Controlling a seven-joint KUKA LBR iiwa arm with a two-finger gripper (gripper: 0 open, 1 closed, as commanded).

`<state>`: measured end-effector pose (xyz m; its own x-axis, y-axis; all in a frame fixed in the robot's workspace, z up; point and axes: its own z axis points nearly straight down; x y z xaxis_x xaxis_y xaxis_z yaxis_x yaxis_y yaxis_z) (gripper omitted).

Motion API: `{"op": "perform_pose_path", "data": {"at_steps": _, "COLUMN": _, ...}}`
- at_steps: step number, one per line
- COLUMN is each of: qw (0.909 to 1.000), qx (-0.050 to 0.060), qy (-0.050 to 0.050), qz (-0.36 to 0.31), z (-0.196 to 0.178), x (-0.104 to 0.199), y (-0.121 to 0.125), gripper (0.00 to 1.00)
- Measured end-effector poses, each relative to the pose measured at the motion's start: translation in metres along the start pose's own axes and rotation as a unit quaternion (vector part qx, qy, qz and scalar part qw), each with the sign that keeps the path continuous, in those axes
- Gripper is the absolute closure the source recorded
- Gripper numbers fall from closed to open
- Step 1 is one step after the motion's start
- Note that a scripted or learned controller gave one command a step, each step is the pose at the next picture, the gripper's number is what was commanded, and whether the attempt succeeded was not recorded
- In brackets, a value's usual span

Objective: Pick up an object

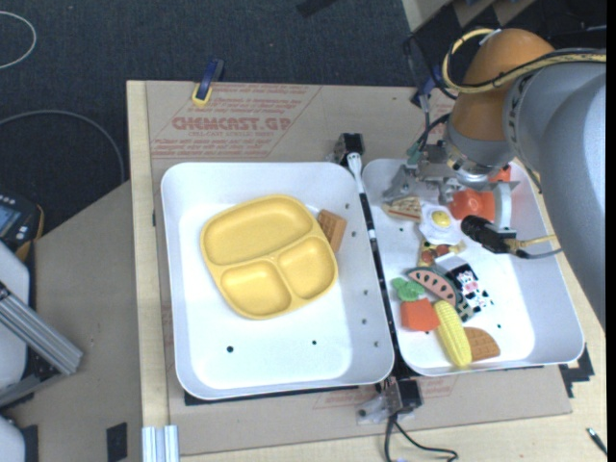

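Note:
The right bin (549,306) holds several toy foods: a fried egg (439,222), a pizza slice (404,207), a watermelon slice (429,283), an orange block (419,316), a corn cob (450,332), a brown biscuit (483,344), a black-and-white cow piece (466,289) and a red piece (471,203). My gripper (431,189) hangs low over the bin's far end, just above the pizza slice and egg. Its fingertips are hidden among the wrist parts. A yellow divided plate (267,255) lies in the left bin (192,335) with a brown cracker (332,227) at its right rim.
The grey arm with its orange band (500,75) fills the upper right and overhangs the right bin's far corner. A thin divider (371,248) separates the bins. A blue-and-yellow clip (206,84) sits on the cardboard behind the left bin.

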<state>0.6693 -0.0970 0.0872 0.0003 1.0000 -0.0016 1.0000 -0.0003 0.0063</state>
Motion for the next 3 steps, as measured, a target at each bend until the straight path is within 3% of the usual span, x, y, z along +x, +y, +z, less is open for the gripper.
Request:
{"op": "perform_pose_path", "data": {"at_steps": 1, "qw": 1.0, "qx": -0.005, "qy": 0.001, "qz": 0.0, "z": -0.016, "x": 0.001, "y": 0.003, "gripper": 1.0}}
{"op": "perform_pose_path", "data": {"at_steps": 3, "qw": 1.0, "qx": 0.0, "qy": 0.0, "qz": -0.001, "z": -0.118, "x": -0.004, "y": 0.002, "gripper": 1.0}}
